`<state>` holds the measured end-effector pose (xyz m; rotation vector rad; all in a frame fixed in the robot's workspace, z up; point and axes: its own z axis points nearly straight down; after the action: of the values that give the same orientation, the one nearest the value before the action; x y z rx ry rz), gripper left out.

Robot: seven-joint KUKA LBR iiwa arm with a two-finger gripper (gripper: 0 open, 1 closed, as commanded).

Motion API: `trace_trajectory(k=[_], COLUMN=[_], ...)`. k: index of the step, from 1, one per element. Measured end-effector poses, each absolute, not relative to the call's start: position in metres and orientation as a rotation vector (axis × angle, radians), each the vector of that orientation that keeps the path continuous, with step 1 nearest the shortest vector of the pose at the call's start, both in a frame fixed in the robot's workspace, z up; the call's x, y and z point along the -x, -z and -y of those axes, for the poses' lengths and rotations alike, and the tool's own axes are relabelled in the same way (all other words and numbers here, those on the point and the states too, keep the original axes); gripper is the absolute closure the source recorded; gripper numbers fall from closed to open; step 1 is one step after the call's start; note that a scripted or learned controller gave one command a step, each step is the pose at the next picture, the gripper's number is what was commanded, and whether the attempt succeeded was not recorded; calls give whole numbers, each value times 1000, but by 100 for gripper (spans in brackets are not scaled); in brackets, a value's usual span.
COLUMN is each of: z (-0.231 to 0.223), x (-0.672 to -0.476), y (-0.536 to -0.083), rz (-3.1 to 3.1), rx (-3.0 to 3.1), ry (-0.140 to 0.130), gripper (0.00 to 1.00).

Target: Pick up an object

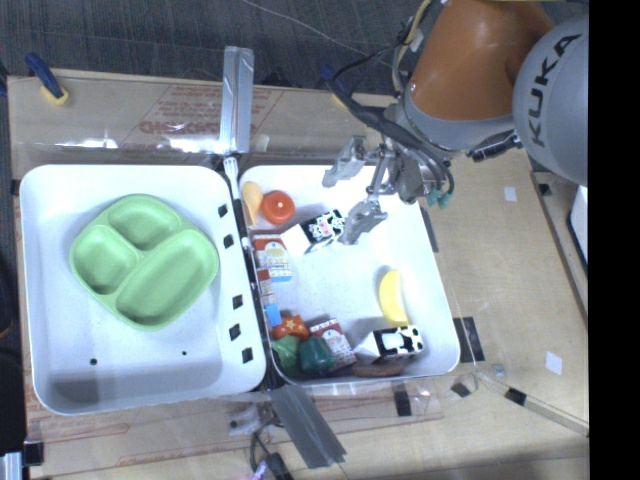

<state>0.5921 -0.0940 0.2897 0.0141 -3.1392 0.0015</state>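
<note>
Over the right bin (436, 268) the grey arm (555, 78) leans in from the right, orange band showing above the wrist; the gripper (352, 198) hangs above the bin's far end, its fingers spread apart with nothing between them; one finger (340, 168) sits near the far wall, the other (362, 218) points down just beside a small black-and-white cow-print block (322, 228), and I cannot tell whether it touches it. Beside that, toward the divider, an orange-red tomato (278, 207) lies against a pale orange piece (251, 200); below them a small carton (272, 260) lies along the left wall; a yellow banana (392, 296) lies alone toward the right side; at the near end there's a huddle: a second cow-print block (399, 341), a red-labelled packet (333, 336), green and red bits (298, 348) in the corner. Across the divider, the left bin (60, 368) holds a green divided plate (145, 259), three compartments, lying flat, well apart from the arm.
</note>
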Motion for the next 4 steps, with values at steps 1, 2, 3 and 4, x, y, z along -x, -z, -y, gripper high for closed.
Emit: trace_trajectory(k=[1,2,3,4], z=[112,111,108,52], x=[-614,-617,-609,-658], y=[-90,-103,-282,-269], rz=[3139,3144,3157,3143], rx=[-98,-108,-87,7], ry=[3,0,-7,1], gripper=[0,100,100,100])
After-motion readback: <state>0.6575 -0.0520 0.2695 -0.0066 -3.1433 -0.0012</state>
